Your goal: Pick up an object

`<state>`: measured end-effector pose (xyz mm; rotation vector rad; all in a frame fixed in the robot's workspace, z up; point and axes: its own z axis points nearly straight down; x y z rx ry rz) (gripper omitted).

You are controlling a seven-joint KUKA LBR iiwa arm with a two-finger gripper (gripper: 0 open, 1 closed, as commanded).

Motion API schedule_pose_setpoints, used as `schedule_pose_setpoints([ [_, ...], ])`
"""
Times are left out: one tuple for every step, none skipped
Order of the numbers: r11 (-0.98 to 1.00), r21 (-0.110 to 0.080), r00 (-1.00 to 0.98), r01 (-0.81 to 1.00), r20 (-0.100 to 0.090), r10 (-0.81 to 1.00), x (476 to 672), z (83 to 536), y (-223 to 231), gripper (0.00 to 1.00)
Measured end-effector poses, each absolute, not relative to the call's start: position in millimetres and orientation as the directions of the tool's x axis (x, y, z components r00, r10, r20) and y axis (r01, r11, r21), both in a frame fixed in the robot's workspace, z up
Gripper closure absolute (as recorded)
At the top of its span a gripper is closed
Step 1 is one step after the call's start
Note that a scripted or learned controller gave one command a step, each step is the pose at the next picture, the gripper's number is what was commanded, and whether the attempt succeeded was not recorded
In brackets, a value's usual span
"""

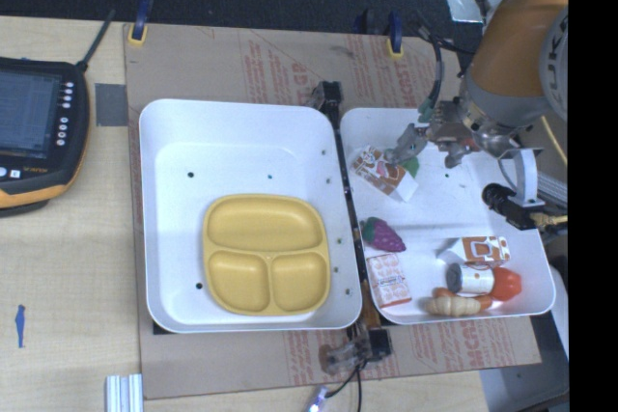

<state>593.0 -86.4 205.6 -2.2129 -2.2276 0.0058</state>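
Note:
My gripper (409,148) hangs low over the back left of the right bin (425,207), just right of a small white and red carton (377,171) that lies tilted there. A bit of green (413,167) peeks out beside the carton under the gripper. Further forward in the same bin lie a purple grape bunch (383,234) and a red and white packet (388,282). At the front right a small carton (483,251), a can (472,279), a red tomato (507,284) and a bread roll (456,306) are clustered together.
The left bin (174,159) holds a yellow divided plate (266,253). A tablet-like controller (39,125) sits at the far left of the bench. The arm's orange band (517,43) and cables rise at the back right of the right bin.

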Motion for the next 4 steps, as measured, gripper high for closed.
schedule_pose_setpoints([
  [0.005,-0.007,-0.005,1.0,-0.001,1.0,547.5,133.5,-92.3,0.0],
  [0.004,-0.004,-0.004,1.0,0.0,1.0,616.6,105.8,-110.5,0.0],
  [0.007,-0.032,-0.007,0.999,0.009,1.0,650.8,89.3,-194.8,0.0],
  [0.006,0.0,-0.006,1.0,0.001,1.0,657.2,193.3,-86.1,0.0],
])
